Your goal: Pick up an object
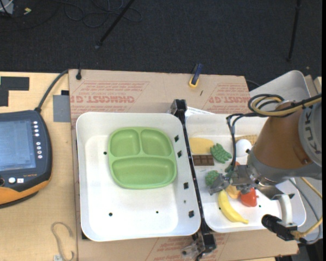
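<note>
Dark floor with loose cables behind; below it a brown cardboard-covered surface [152, 94] carrying two shallow white bins side by side. Grey-and-orange control pendant [13, 151] parked off to the left, well apart from the work.

Left bin [98, 222]: green divided plate [142, 157] lying flat near the middle, probably set there as a drop spot.

Right bin [212, 125]: toy food crowded toward the centre, likely tipped in loose so picks start from a jumble. Arm [285, 140] reaching in from the right, bulky orange band above the wrist hiding the bin's far side.

Claw [232, 182] low over the pile, among the pieces. Fingers dark, blurred into the clutter; cannot tell whether spread or pressed together, nor whether anything sits between them.

Pieces, larger to smaller:
- Yellow banana [230, 209], curved, lying flat just below the claw; smooth, easy to slip.
- Pale yellow wedge [201, 144] near the divider, top of the pile.
- Dark green leafy piece [221, 153], knobbly, just beside the wedge.
- Second green leafy piece [213, 177], just left of the claw; likeliest target by nearness.
- Red piece [249, 198], rounded, possibly a tomato or strawberry, half under the wrist.
- Brown chocolate bar [203, 160], flat, between wedge and lower green piece.
</note>
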`<state>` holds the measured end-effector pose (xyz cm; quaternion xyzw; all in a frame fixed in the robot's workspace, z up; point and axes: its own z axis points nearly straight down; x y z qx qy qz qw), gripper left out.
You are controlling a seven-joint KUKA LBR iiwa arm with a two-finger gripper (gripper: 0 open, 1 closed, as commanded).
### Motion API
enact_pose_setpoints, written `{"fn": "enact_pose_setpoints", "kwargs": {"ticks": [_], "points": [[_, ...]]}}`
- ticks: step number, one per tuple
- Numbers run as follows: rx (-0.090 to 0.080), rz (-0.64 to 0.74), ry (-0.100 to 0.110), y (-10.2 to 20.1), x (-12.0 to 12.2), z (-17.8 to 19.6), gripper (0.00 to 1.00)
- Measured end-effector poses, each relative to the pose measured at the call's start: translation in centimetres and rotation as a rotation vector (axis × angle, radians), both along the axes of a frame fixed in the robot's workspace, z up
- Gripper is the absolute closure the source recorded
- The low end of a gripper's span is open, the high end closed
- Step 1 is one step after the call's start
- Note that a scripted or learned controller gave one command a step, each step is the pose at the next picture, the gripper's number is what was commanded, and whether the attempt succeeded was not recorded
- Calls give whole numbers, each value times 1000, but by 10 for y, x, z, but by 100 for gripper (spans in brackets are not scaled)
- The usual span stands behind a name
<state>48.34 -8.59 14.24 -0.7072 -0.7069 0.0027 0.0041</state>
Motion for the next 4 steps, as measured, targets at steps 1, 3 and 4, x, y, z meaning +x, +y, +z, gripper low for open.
{"fn": "enact_pose_setpoints", "kwargs": {"ticks": [1, 3, 4], "points": [[1, 1, 0, 2, -2, -54, 0], [-2, 0, -11, -1, 6, 19, 100], [-2, 1, -10, -5, 14, 65, 100]]}}
